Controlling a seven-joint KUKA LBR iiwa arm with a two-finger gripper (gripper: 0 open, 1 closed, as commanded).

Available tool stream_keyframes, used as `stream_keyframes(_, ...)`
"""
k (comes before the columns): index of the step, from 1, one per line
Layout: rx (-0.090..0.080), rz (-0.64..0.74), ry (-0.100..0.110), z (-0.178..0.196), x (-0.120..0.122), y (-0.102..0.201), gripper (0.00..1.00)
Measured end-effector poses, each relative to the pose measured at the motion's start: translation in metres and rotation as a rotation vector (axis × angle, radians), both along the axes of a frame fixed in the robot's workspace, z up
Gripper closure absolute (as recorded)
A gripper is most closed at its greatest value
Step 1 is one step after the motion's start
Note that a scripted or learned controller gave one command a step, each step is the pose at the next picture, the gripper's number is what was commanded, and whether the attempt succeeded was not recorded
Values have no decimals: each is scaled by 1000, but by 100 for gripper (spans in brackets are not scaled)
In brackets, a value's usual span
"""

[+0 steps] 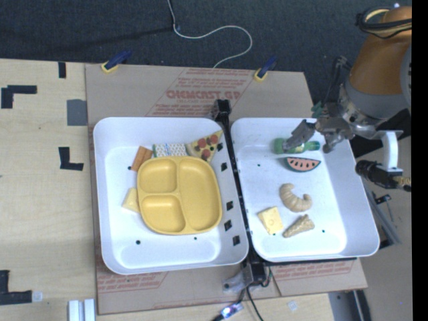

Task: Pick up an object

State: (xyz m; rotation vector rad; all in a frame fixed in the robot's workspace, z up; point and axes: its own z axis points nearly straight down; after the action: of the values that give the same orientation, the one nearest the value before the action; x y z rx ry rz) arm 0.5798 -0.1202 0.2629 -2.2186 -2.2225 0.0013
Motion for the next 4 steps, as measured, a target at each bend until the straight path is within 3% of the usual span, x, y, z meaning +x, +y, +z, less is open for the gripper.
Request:
stream_keyframes(1,0,-1,6,-61,-9,1,0)
stream_keyframes(3,-3,0,-1,-171,-2,8,0)
stream_keyframes(4,-3,0,-5,-157,-1,8,100)
